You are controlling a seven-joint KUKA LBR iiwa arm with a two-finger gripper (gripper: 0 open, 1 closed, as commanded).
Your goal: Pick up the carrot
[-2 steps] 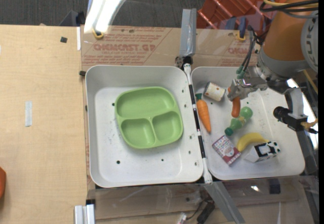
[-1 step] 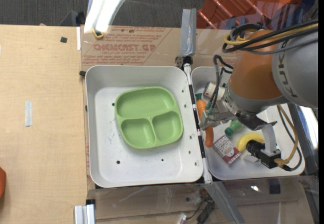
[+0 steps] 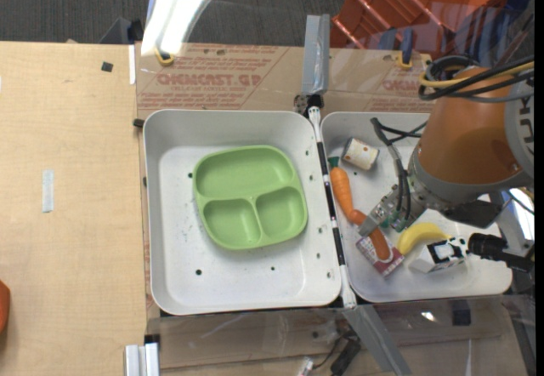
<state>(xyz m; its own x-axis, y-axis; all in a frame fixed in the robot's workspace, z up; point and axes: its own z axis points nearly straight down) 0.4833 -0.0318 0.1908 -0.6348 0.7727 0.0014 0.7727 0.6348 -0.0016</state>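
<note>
Right bin [image 3: 484,281], white plastic: carrot [image 3: 342,193], tapered, orange, lying along the left wall. Gripper [image 3: 387,217] just right of carrot's lower end; finger state cannot be told. Left bin [image 3: 161,196]: green three-compartment plate [image 3: 250,196].

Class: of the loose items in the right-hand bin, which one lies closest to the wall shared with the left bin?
The carrot. It lies along that shared wall, while the banana and the small white cylinder sit farther right.

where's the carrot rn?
The carrot lies in the right bin, along its left wall, below the small white cylinder and left of the gripper.
</note>
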